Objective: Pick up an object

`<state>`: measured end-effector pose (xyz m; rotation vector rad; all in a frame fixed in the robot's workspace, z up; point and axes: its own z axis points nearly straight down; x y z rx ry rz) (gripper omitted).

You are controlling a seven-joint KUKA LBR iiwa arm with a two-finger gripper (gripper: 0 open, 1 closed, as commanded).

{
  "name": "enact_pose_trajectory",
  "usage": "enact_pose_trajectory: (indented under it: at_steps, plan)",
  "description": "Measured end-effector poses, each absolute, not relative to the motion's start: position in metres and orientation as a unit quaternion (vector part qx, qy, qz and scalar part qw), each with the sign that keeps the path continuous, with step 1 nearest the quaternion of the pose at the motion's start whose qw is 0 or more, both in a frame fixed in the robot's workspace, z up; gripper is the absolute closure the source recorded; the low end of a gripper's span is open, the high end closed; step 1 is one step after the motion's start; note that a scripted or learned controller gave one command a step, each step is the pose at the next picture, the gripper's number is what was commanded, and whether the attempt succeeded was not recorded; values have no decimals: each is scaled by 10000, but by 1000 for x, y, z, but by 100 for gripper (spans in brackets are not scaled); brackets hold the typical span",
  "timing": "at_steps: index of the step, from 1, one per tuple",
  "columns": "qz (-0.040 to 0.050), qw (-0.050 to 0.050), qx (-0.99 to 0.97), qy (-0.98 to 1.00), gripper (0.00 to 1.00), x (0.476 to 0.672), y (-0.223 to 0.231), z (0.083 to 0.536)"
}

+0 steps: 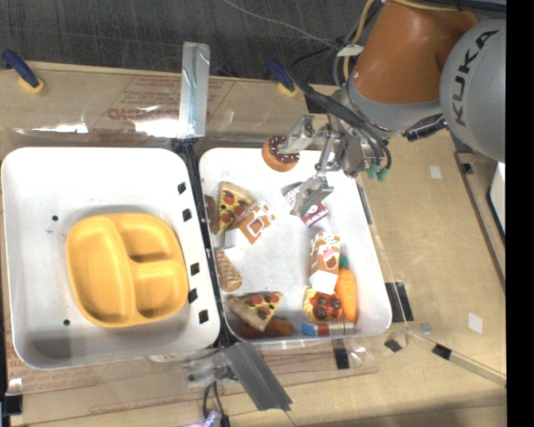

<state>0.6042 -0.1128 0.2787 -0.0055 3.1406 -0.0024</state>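
The worktop (427, 238) holds two white bins side by side. The left bin (18, 238) has a yellow tray (125, 265) with three sections lying in its middle. The right bin (374, 274) holds toy food. A pizza slice (234, 205) lies near its left wall, just beside a small white and orange packet (258, 222). A cone-shaped toy (228, 270) lies against the left wall lower down. Another pizza slice (258, 308) sits near the bin's front edge. An orange carrot (346, 294) lies near the right wall, beside a tall snack packet (325, 252). A brown donut (280, 152) sits at the bin's back edge. The grey and orange arm (409, 52) reaches over the bin's back right corner. The gripper (313, 190) hangs low over the back part of the bin, and its jaws look clamped on a small silver and purple packet (308, 199), though it is hard to be sure.
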Motion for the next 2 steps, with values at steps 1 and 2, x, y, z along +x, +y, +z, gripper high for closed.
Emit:
enact_pose_trajectory:
  at_steps: [1,2]
  plan:
    - [-6,24,890,9960,0,564,-126,143]
    - [4,17,856,9963,0,545,-165,117]
